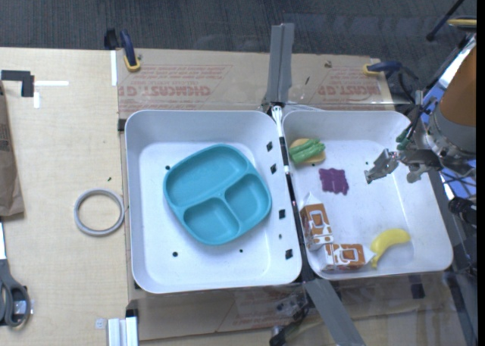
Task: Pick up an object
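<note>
Arm: reaches in from the right edge, orange band at the upper right, wrist angled down and leftward over the right bin (424, 121).
Gripper (381, 167): hangs over the right part of that bin, pointing left — whether its fingers are spread or closed I cannot tell; nothing is seen held.
Banana (389, 244): a yellow toy in the lower right of the right bin, its long axis running from lower left to upper right, curved, well below the gripper.
Carton (317, 225): orange and white, lying along the bin's left wall, long axis roughly top to bottom; a second carton (347, 257) lies just beside its lower end, pointing right toward the banana.
Purple piece (333, 180): small and flat, near the bin's middle, left of the gripper.
Green and yellow toy (307, 151): in the upper left corner of the right bin.
Left bin (144, 208): holds a blue divided plate (217, 194), tilted — three compartments.
Bench: a grey tape ring (98, 210) lies left of the bins.
</note>
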`<state>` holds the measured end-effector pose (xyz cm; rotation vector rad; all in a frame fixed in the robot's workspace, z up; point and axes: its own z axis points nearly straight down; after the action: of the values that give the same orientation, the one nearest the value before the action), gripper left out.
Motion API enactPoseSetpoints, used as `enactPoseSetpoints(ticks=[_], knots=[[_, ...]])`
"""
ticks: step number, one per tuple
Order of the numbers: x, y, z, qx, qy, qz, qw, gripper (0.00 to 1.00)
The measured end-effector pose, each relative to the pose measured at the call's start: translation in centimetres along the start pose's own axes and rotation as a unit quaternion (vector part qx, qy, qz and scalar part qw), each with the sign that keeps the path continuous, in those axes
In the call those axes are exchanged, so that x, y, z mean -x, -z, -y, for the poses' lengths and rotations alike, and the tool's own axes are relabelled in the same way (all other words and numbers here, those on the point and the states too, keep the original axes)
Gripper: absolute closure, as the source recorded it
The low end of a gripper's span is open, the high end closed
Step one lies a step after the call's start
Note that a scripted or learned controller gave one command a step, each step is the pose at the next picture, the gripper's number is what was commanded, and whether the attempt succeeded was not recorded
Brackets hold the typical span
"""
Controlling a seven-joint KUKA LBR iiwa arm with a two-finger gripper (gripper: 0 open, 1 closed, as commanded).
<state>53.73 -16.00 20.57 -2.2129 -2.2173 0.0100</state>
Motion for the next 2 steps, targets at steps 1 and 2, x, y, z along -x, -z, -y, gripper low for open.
enactPoseSetpoints(ticks=[1, 2], knots=[[-3.7, -5.7, -6.5, 0.004, 0.029, 0.001, 0.9996, 0.0], [-6.1, -11.4, -10.5, 0.005, 0.079, 0.002, 0.9969, 0.0]])
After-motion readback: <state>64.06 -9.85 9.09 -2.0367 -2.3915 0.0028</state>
